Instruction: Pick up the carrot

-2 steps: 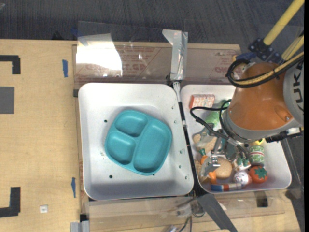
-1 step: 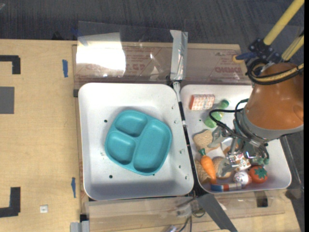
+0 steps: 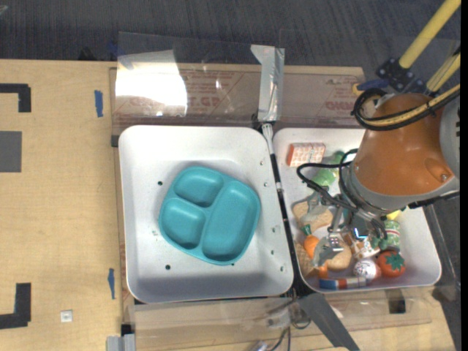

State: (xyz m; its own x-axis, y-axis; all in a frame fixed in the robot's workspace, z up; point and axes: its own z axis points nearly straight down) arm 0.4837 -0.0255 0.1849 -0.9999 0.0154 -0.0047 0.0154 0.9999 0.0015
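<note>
A tan wooden bench [image 3: 58,196] with black markings meets what looks like dark carpet [image 3: 183,6].

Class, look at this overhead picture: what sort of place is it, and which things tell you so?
Probably a robot test bench: a taped-up board, two white bins, a teal divided plate and toy food.

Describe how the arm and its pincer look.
The arm shows a broad orange band with grey below it at the wrist. Black cables loop around its top, and yellow tubing runs up behind. The pincer is dark metal with small blue glints.
</note>
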